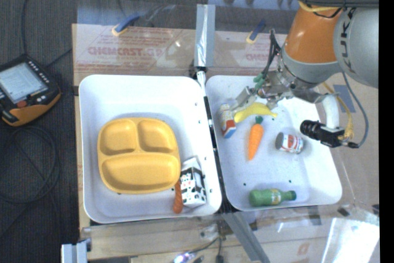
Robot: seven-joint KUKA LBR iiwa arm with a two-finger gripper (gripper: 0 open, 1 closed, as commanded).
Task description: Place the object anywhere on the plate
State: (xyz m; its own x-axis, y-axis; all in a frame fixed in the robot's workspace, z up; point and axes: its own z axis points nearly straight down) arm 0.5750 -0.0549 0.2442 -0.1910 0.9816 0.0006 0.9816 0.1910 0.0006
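1. Gripper (261, 90) is hanging low over the far edge of the right bin (320, 194), right above the banana (254, 111). Honestly can't tell how it's set, the whole thing is blurring into the stuff under it.
2. Banana is lying near the far-left corner of that bin, apparently touching the tip of the carrot (255, 138), which is pointing back toward the middle of the bin floor.
3. Just left of the banana a small carton (229, 122) with a red and blue face is leaning near the bin's left wall.
4. Toward the right edge a little can (289, 143) is lying on its side, well apart from the carrot.
5. Down by the near edge a green bottle (271, 196) is lying flat, cap pointing right.
6. Over in the left bin (92, 86), the yellow plate (139, 155) with three compartments is sitting roughly in the middle.
7. Crammed into that bin's near-right corner, a black and white patterned box (193, 186) is sitting just beside the plate's corner, with an orange stick-like thing (178, 197) leaning up against it.
8. Off the bench on the left, a handheld controller (23, 87) is lying on the dark floor with its cable trailing.
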